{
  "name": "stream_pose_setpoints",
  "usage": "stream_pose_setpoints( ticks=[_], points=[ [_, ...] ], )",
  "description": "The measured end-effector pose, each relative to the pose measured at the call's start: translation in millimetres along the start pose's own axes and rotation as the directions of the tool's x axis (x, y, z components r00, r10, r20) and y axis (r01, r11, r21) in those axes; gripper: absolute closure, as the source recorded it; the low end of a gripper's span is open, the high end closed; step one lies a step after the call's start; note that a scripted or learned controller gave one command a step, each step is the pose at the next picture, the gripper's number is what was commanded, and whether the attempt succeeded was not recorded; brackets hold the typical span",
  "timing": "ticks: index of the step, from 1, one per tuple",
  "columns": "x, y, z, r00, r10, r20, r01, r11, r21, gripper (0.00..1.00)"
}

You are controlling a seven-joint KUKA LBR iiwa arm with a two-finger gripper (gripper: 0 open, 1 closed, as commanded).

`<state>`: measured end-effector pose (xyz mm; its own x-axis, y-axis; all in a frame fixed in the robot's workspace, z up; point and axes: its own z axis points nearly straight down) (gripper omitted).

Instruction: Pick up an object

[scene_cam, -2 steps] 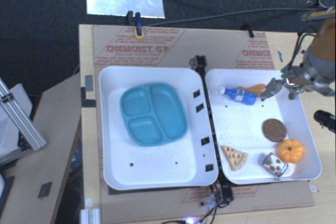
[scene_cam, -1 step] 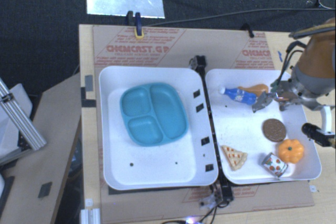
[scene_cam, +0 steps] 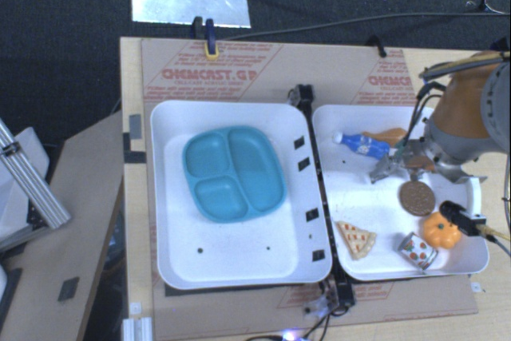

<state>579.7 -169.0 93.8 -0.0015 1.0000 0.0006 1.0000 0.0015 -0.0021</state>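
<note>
The right bin point(scene_cam: 471, 261) holds several small items. A blue and white bottle point(scene_cam: 361, 144) lies near its back left. Just right of the bottle an orange-brown piece point(scene_cam: 389, 136) is partly hidden by the arm. A brown round disc point(scene_cam: 417, 198), an orange pumpkin point(scene_cam: 441, 230), a pizza slice point(scene_cam: 356, 239) and a small printed can point(scene_cam: 417, 251) lie toward the front. My gripper point(scene_cam: 386, 170) is low in this bin, just in front of the bottle and left of the disc. Nothing is visibly held in it.
The left bin point(scene_cam: 172, 251) holds a blue divided plate point(scene_cam: 234, 173). A row of black clips point(scene_cam: 308, 189) runs along the rims between the two bins. The grey and orange arm point(scene_cam: 467, 112) covers the right bin's back right corner.
</note>
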Motion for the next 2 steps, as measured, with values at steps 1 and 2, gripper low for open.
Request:
stream_pose_setpoints(
  ticks=[1, 2],
  points=[
    [-0.7, 1.7, -14.5, 1.0, 0.0, 0.002, 0.0, 1.0, -0.006, 1.0],
    [-5.7, 13.0, -67.8, 1.0, -0.003, 0.003, 0.003, 1.0, -0.01, 1.0]
  ],
)
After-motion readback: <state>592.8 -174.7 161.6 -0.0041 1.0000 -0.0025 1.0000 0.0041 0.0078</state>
